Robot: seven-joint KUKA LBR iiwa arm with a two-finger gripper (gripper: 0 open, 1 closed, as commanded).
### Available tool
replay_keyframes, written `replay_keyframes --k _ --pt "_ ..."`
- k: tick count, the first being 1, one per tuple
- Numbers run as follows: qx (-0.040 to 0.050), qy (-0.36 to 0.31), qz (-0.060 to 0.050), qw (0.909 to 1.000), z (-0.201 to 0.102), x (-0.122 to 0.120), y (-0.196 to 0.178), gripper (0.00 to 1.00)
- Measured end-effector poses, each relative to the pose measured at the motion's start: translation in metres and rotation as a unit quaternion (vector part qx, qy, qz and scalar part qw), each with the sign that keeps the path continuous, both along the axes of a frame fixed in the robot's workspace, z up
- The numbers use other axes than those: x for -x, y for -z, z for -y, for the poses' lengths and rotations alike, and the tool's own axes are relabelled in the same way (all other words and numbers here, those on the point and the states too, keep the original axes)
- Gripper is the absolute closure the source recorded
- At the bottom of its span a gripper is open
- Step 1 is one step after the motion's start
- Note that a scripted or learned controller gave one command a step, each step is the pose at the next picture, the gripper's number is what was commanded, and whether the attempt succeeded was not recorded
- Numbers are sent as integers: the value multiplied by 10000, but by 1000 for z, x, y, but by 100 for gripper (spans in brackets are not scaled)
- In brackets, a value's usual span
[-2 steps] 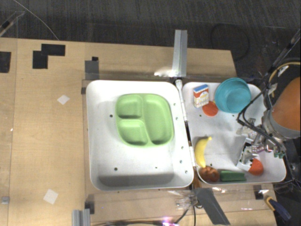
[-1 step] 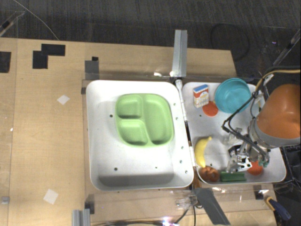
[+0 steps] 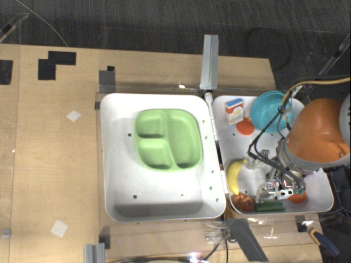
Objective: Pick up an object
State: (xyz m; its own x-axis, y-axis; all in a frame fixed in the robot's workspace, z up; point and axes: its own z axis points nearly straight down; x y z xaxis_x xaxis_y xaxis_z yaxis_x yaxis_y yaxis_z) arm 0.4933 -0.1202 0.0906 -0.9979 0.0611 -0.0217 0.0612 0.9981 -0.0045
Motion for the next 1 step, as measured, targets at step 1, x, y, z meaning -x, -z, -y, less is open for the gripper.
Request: replay_keyframes --k 1 --pt "16 -445 2 9990 -17 0 0 0"
